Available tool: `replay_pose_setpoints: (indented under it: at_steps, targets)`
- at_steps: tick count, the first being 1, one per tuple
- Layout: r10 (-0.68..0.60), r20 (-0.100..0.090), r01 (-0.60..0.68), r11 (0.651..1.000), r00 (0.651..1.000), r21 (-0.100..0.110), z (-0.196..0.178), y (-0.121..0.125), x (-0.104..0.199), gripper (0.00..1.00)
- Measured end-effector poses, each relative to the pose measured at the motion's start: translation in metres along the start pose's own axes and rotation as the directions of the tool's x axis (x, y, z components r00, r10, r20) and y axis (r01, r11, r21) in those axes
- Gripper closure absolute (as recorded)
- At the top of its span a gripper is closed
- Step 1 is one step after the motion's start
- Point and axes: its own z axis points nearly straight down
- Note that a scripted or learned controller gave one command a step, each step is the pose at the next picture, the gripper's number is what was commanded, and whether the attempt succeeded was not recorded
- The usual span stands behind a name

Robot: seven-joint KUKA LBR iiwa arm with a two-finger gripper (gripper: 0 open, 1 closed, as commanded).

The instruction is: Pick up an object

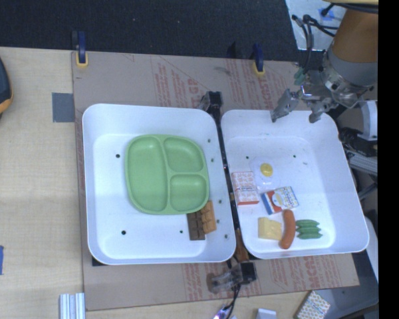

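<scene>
The jaws (pixel 296 112) stand spread open with nothing between them, above the far rim of the right bin (pixel 332 178). In that bin's near part lies a toy sausage (pixel 288 228), its long axis running near to far, tilted slightly. Beside it sit a yellow cheese wedge (pixel 268 228), green pea pods (pixel 308 228) and small printed packets (pixel 279 199) too small to read. The arm's upper part is cut off by the frame.
</scene>
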Motion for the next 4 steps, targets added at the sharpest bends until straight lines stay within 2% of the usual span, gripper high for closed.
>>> replay_pose_setpoints:
  at_steps: [1,2,3,4]
  targets:
    - [0.0,-0.002,0.0,1.0,1.0,0.015,0.152,-0.023,0.004,0.0]
    - [0.001,0.0,-0.001,1.0,1.0,0.003,0.158,-0.043,-0.014,0.0]
    - [-0.002,0.0,0.002,1.0,1.0,-0.006,0.156,0.008,0.013,0.0]
    - [0.001,0.0,-0.001,1.0,1.0,0.005,0.158,-0.042,-0.001,0.0]
